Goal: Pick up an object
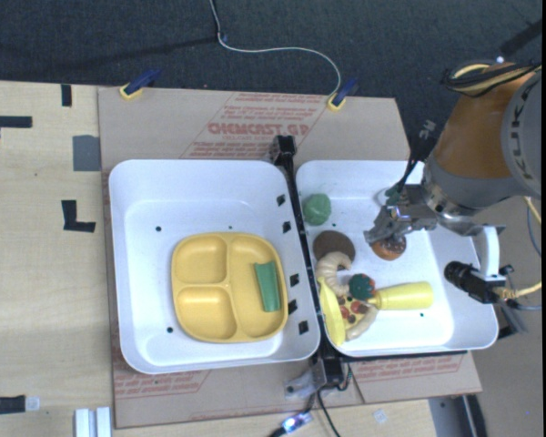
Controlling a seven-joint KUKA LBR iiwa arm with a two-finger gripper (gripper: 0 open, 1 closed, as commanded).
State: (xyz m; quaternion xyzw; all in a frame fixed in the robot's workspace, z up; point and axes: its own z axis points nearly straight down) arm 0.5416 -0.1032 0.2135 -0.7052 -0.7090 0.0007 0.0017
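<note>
Near edge, lower right bin (473, 340): yellow cylinder (402, 296) lies long axis left-right, just down-left of the gripper (389, 235), beside the pizza slice toy (350, 315) and banana (328, 306). Small orange-brown piece (390, 248) sits right under the gripper tip, the likeliest target. Grip state: cannot tell. Green ball (317, 208) is up-left, open floor around it. Yellow tray (226, 287) is in the left bin, well apart.

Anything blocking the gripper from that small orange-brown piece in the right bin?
Nothing visible does. The gripper sits directly over the small orange-brown piece; the green ball and brown disc lie off toward the divider.
</note>
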